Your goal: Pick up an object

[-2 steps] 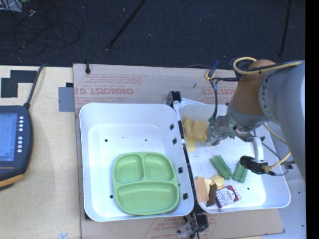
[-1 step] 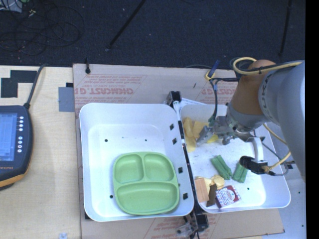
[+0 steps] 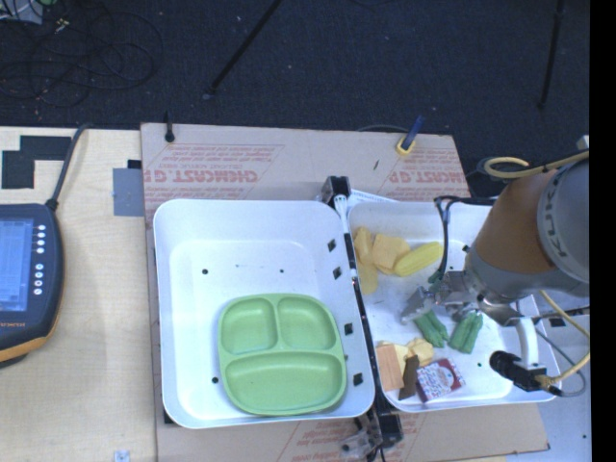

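Floor [image 3: 289, 46] beyond the bench: dark carpet, crossed by loose black cables [image 3: 87, 56] and thin dark rods. Bench top [image 3: 87, 373] — pale wood, left side. A brown cardboard sheet [image 3: 289, 166] with red reversed lettering lies over it. A handheld control pendant [image 3: 24, 272] rests at the left edge — screen lit blue. Lighting even, no hard shadows.

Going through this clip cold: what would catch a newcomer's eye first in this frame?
Probably the light green divided tray, lying alone in the left bin. Next, the grey arm with its orange band, reaching from the right into the right bin, its gripper low among the clutter there: yellow pieces toward the back, two green pieces right by the gripper, and a red packet near the front.
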Robot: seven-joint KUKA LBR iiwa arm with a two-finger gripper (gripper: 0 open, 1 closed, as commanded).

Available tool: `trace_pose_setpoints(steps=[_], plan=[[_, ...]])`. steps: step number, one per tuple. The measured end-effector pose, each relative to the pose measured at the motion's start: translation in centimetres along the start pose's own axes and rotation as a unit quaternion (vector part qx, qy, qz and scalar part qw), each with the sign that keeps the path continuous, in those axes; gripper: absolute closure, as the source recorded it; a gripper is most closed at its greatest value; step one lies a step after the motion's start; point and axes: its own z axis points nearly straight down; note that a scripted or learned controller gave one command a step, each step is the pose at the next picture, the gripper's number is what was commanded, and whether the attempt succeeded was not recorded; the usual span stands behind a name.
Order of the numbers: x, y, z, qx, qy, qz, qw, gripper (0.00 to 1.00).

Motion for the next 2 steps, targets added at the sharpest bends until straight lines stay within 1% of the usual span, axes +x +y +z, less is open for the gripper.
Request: trace_pose_setpoints(steps=[1,2], plan=[[0.0,0.3,-1.1,0.001,0.002,-0.001,1.0000,1.00],[8.0,4.2,-10.5,-0.005,0.000,-0.007,1.0000,1.00]])
